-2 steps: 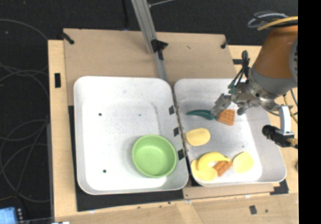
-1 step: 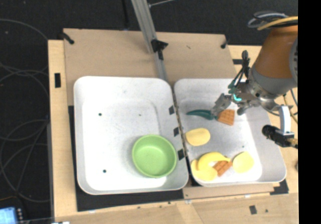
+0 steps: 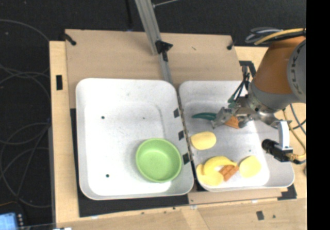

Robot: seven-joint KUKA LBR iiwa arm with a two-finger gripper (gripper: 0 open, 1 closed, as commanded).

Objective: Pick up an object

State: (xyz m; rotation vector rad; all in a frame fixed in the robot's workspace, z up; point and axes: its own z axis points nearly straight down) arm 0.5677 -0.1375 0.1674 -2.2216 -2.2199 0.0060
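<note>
**Gripper low in the right bin, over an orange piece**

The gripper point(image 3: 230, 119) sits low in the upper half of the right bin point(image 3: 206, 89), with the arm point(image 3: 276, 77) reaching in from the right. Whether its jaws are apart or together cannot be told at this resolution; the metal tip is blurred against the bin floor.

An orange piece point(image 3: 233, 122) shows directly at the tip, touching or just under it. It cannot be confirmed as lying between the jaws, so it is not counted as held. Its shape and long axis are too small to read.

A dark green object point(image 3: 204, 116) lies just to the left of the tip, with its long axis roughly left to right, pointing toward the gripper.

Further out, toward the near edge of the bin:
- a yellow lump point(image 3: 203, 140), below and left of the gripper;
- a larger yellow piece point(image 3: 212, 170) with a second orange piece point(image 3: 228, 172) resting against it;
- a yellow round piece point(image 3: 250, 166) just beside these, to the right.

The left bin point(image 3: 103, 100) carries a green bowl point(image 3: 159, 159) near its lower right corner, well apart from the gripper.

Judgement: the nearest candidate is the orange piece at the tip; the green object is the next nearest, offset to the left. A lift would show whether anything is caught.
</note>
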